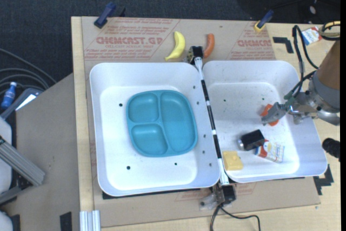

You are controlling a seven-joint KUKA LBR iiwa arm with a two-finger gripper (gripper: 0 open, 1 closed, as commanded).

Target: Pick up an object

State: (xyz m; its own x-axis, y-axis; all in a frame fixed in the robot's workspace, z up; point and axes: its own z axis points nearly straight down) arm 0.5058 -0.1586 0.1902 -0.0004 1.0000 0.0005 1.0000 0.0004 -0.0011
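Cheese-yellow block [233,160], black object [251,139] and small printed packet [274,152] lie nearest in the right bin [238,76]. Beyond, the claw [272,114] hangs over a small orange-red piece [268,114]; whether it pinches is unclear, so I judge it mid-grasp, needing a lift. Farther, the counter [135,38] reads "CHEMCAST".

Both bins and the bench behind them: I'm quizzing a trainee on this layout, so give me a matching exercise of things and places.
Things:
1. blue divided plate
2. yellow block
3. banana
4. gripper

Places:
A. on the bench behind the bins
B. left bin
C. over the right bin, right side
D. right bin, front left corner

Pairs: 1-B, 2-D, 3-A, 4-C
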